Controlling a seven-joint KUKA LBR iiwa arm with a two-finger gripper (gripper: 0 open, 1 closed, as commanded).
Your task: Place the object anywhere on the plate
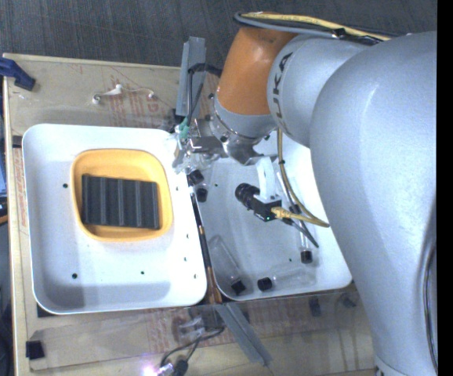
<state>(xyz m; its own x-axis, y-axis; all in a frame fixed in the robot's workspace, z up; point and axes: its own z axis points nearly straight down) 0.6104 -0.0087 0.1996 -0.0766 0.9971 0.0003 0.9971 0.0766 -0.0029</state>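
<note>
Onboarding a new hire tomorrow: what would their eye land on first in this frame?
The big grey arm with its orange band dominates the right half, reaching over the right bin. Next is the yellow plate in the left bin, carrying a dark ribbed insert at its middle. The gripper sits near the divide between the two bins, at their far edge.

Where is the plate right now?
The yellow plate lies in the left bin, toward its upper middle, with a dark ridged block resting on it. The arm is over the right bin.
</note>
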